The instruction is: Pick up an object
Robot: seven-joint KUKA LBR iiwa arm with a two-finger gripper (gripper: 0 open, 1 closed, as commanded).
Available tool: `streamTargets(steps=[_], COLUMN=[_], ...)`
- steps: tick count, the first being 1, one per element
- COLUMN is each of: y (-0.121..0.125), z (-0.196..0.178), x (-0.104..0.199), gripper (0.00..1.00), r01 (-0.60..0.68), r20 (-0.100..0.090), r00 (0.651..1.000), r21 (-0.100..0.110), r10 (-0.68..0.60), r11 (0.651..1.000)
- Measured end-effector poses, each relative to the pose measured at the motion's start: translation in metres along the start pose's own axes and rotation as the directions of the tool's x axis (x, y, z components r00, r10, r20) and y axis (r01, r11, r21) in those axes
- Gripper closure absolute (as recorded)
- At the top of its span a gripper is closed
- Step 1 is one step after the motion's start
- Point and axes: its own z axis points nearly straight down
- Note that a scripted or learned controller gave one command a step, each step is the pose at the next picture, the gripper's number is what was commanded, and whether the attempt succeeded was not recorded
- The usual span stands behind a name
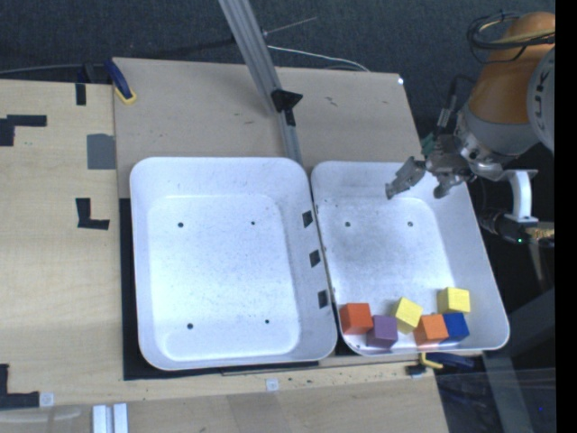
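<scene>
Several small blocks lie along the near edge of the right bin (469, 242): an orange block (355, 317), a purple block (385, 330), a yellow block (408, 312), a second orange block (431, 328), a blue block (455, 327) and a second yellow block (454, 299). My gripper (422, 181) hangs over the far right corner of that bin, well away from the blocks. Its two fingers are spread apart with nothing between them.
The left bin (144, 242) sits beside the right one, joined by dark clips along the shared rim. A slanted metal rail (257, 48) crosses the bench behind the bins. The arm's orange band (509, 88) is at the right edge.
</scene>
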Motion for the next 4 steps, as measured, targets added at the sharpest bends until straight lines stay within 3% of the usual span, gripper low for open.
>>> streamTargets(steps=[1, 2, 3, 4], y=[-0.087, -0.088, -0.118, -0.118], z=[-0.011, 0.010, -0.053, -0.049], x=[0.017, 0.031, 0.056, 0.055], gripper=[0.00, 0.00, 0.00, 0.00], r01=[-0.004, -0.001, 0.001, -0.001], r20=[0.000, 0.000, 0.000, 0.000], r00=[1.000, 1.000, 1.000, 1.000], r21=[0.003, 0.003, -0.005, 0.000], r10=[0.004, 0.001, -0.001, 0.001], r11=[1.000, 1.000, 1.000, 1.000])
